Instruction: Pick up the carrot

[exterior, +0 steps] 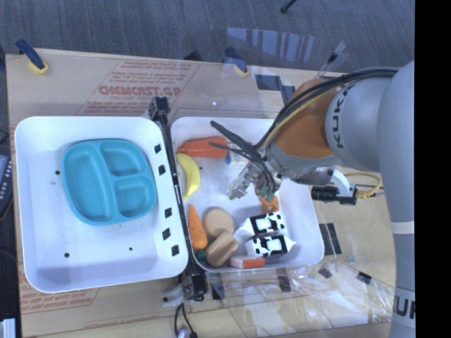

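Two white bins sat side by side: the right one (303,224) held two carrots (197,227), one banana (189,174) and the hand (254,182), its grip unclear.

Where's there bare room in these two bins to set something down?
Left bin: bare floor all around the blue tray, widest along its near edge. Right bin: crowded with the carrot, banana and checkered block; only a small patch mid-bin.

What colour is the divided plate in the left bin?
Light blue; the divided plate shows clearly in the camera view, lying in the left bin.
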{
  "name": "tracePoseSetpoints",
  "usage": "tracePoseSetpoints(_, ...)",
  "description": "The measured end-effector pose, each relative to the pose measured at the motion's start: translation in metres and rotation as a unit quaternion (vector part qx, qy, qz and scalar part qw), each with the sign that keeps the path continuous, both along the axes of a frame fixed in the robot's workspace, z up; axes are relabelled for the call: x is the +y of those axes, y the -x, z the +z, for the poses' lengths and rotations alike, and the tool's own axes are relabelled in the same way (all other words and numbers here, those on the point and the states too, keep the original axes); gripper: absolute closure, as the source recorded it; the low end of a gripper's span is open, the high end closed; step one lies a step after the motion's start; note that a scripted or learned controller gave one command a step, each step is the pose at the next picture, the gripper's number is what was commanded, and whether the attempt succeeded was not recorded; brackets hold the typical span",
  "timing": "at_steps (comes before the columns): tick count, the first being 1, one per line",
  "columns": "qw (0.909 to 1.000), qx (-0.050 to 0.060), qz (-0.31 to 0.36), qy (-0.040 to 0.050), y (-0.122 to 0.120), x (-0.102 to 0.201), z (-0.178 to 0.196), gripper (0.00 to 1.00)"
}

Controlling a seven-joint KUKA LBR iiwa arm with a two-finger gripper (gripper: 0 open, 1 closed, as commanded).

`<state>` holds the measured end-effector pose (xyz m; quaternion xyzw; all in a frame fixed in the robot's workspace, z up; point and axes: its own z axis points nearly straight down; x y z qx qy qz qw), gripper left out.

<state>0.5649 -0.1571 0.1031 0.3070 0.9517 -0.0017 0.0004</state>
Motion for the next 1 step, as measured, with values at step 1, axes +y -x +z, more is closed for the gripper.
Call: tracePoseSetpoints(1, 0.9948, 0.002, 0.102, -0.0004, 0.0456, -0.0567, 0.0068, 1.00)
